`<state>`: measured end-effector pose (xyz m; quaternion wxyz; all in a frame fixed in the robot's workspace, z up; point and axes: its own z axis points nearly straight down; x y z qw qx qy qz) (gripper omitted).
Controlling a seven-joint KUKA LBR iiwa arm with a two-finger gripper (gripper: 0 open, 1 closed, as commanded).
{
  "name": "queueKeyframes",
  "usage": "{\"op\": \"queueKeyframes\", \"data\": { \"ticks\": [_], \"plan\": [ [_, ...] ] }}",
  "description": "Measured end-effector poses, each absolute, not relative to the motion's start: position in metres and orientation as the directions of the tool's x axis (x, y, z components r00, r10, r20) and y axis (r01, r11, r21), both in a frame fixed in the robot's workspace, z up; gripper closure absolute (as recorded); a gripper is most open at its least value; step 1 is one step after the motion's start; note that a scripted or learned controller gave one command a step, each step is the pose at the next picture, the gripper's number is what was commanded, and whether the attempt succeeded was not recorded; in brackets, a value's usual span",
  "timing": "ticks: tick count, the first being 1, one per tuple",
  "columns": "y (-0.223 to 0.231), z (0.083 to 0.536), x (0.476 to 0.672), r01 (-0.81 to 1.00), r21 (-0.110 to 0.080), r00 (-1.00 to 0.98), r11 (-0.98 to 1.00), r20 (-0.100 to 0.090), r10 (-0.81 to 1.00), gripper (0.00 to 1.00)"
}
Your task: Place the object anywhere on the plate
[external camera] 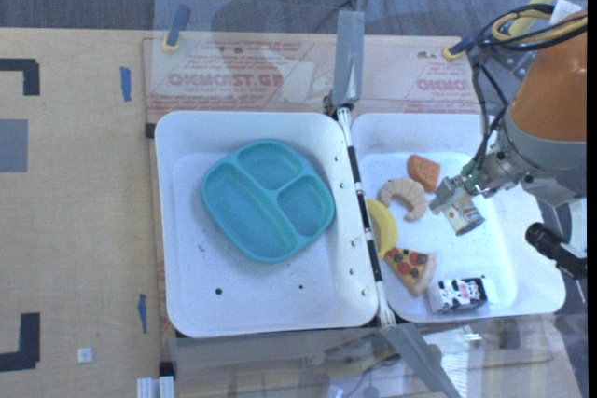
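Note:
A teal divided plate (268, 199) lies in the left white bin (177, 294). The right bin (536, 294) holds several toy foods: a croissant (403, 196), an orange piece (423, 171), a banana (382, 226), a pizza slice (410, 267) and a black-and-white carton (461, 293). My gripper (459, 200) hangs low over the middle of the right bin, just right of the croissant. A small white-and-tan box (465, 218) sits right beneath its tip. Whether the box is gripped or only lying under the tip is hidden.
The ridge between the two bins (359, 219) runs between plate and foods. The arm's grey body and orange band (550, 107) with cables cover the right bin's far right. Taped plastic sheets (280, 75) lie behind the bins.

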<state>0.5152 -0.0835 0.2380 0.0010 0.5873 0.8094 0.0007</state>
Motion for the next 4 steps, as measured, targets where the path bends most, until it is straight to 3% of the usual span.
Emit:
{"op": "queueKeyframes", "data": {
  "ticks": [1,2,3,4],
  "plan": [
    [-0.013,0.184,0.53,0.923,-0.002,-0.384,0.384,0.001,0.923,1.0],
    [0.042,0.185,0.66,0.832,0.002,-0.555,0.555,-0.003,0.832,1.0],
    [0.11,0.165,0.634,0.687,0.0,-0.727,0.727,0.0,0.687,1.0],
    [0.11,0.165,0.634,0.687,0.001,-0.727,0.727,0.0,0.687,0.0]
  ]
}}
